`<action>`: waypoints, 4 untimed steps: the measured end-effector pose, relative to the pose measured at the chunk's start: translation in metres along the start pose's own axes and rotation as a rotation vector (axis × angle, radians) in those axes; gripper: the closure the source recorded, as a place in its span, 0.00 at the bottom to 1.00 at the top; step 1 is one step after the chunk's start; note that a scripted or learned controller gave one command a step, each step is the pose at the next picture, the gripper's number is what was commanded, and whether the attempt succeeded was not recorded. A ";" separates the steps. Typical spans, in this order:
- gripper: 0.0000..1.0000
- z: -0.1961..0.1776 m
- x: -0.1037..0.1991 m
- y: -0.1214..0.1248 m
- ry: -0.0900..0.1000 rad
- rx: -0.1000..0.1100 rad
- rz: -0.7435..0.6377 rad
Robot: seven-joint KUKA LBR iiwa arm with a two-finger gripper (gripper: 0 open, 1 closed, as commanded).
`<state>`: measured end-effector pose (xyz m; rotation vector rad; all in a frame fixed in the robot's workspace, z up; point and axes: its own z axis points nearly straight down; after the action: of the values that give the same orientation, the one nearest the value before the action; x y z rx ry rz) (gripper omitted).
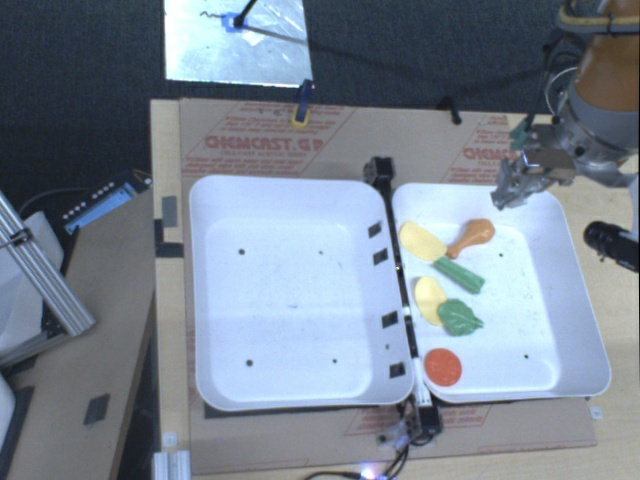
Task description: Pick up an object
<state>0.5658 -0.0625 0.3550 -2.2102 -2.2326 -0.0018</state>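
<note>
1. While the left bin (290,288) has bare floor from wall to wall, all items crowd the right bin (560,308) toward its left wall.
2. Yellow piece (422,240), second yellow piece (430,296) and orange-red disc (443,367) sit nearest the divider.
3. Green stick (460,274), green leafy piece (460,316), orange drumstick (472,235) lie mid-bin; right half open.
4. Gripper (507,196) hangs over the far rim, nothing between fingers; opening can't be told.

Bright, even light — slightly soft.
</note>
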 end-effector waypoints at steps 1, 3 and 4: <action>1.00 -0.015 0.025 0.083 -0.002 -0.009 0.002; 1.00 -0.057 0.107 0.104 0.000 -0.003 0.003; 1.00 -0.033 0.011 0.103 -0.004 -0.001 0.015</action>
<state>0.6683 -0.0506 0.3877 -2.2290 -2.2182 0.0012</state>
